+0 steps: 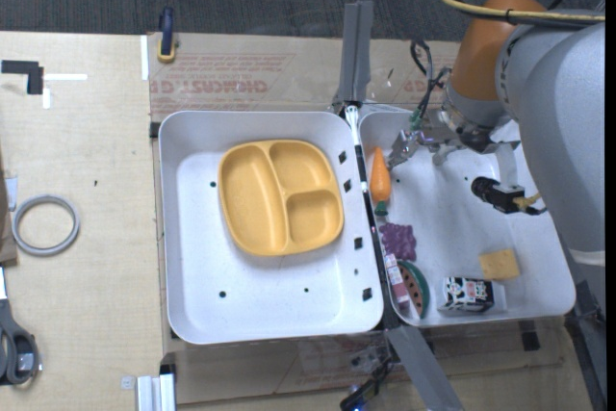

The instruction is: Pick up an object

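Overhead, arm [539, 82] bent above right bin [549, 303]

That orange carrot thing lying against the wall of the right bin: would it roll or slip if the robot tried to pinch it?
The carrot looks smooth and tapered, so it may well slip out of a pinch. Being rounded, it could roll, though the bin wall beside it probably checks that. It looks like a light toy.

Arm [539, 82] overlaps right bin's [462, 207] far right corner; bulk of arm cut off by right frame edge. Tool [409, 147] small, cluttered with cables; finger state not readable. Scissors [14, 351] cut by left edge. Watermelon slice toy [412, 289] partly tucked against bin divider. Carton [468, 295] print too small to read.
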Robot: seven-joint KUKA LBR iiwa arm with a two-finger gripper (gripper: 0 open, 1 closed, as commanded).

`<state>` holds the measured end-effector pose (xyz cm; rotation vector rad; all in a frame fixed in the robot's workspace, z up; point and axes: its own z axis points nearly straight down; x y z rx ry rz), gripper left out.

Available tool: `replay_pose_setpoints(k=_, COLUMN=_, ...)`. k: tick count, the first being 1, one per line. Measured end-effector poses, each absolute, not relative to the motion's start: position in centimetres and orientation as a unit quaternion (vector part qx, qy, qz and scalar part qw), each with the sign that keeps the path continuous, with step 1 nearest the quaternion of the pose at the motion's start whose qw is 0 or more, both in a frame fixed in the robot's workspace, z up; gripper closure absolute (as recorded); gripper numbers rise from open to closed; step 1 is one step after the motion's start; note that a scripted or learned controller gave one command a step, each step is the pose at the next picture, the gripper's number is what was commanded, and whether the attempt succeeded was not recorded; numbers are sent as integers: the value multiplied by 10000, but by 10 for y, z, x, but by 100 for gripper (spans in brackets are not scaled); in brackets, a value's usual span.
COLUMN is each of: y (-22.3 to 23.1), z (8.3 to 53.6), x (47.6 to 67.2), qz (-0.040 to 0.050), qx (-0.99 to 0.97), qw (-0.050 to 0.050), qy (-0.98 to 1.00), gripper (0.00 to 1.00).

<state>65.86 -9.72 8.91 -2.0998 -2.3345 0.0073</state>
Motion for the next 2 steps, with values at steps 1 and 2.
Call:
replay_pose_setpoints(k=1, y=-106, z=89, x=659, qz=15, qx=-5007, qw=8, qy=-8656, gripper=0)
replay_pose_setpoints(k=2, y=-109, z=89, x=658, qz=8, qx=-2184, qw=18, qy=-9759, gripper=0)
